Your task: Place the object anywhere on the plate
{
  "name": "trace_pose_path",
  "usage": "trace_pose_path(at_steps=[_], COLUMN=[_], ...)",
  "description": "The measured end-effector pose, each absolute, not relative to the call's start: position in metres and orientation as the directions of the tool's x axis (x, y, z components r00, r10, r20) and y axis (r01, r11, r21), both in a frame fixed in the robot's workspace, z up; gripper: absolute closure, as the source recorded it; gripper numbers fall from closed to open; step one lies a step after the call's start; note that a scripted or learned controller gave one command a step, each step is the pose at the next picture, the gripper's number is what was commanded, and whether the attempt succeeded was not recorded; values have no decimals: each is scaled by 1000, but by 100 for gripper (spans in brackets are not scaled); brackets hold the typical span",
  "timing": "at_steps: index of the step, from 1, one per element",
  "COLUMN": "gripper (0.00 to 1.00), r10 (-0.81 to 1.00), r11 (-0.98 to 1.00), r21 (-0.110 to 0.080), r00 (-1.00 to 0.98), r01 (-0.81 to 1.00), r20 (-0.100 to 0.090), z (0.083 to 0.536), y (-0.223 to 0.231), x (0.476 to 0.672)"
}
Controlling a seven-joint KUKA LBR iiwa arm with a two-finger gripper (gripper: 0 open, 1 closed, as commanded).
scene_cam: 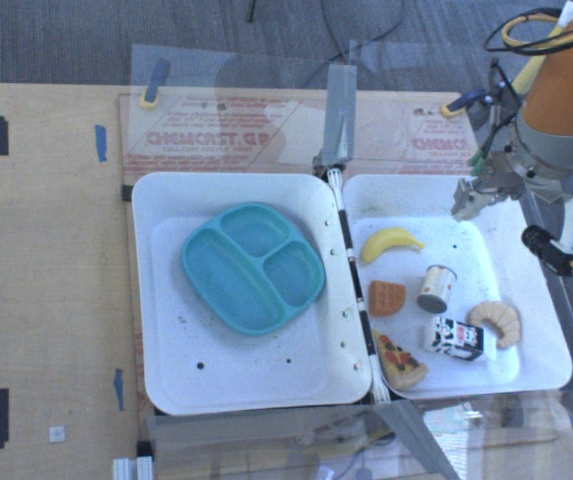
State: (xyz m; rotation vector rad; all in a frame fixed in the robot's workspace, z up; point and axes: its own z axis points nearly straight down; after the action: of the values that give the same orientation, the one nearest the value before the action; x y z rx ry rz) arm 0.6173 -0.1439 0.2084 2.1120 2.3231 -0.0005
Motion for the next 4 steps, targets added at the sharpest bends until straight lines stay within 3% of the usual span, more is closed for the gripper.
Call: trace_pose_path(at_steps=[1,2,3,4], gripper=[100,100,100,100], r10=[995,998,990,972], r11=[102,-69,-138,233], r21=[-1,-1,-3,3], r00=[-102,69,138,-233], r01=[995,998,990,972], r20=[0,1,1,-3], z=[234,222,225,259], y=[-196,-224,-127,-170], x=[565,504,496,480])
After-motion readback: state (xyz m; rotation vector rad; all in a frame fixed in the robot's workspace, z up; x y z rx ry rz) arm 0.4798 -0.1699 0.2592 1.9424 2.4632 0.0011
